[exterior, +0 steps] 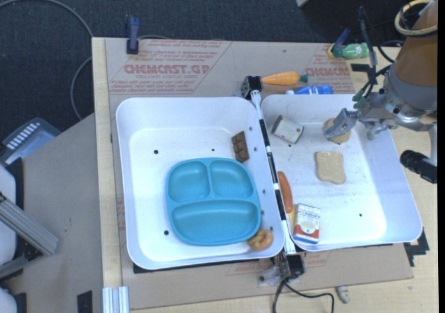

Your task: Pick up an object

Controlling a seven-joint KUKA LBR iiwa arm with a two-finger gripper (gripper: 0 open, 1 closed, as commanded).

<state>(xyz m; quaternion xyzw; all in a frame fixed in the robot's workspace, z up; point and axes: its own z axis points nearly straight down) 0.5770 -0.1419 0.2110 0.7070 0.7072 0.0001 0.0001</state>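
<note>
Gripper low over the right bin's far edge, nothing picked yet.

I see the gripper (pixel 340 126) near the right bin (pixel 389 186)'s far edge, touching or just above a small tan piece; I cannot tell its opening or whether it grasps anything. The bread slice (pixel 330 167) lies mid-bin, well exposed. I'd centre squarely over one item and descend straight, avoiding the grey block (pixel 287 129) nearby.

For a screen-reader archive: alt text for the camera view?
The arm's tool hovers over the right bin, which holds a bread slice, hot dog and small carton; a blue divided plate fills the left bin.
</note>
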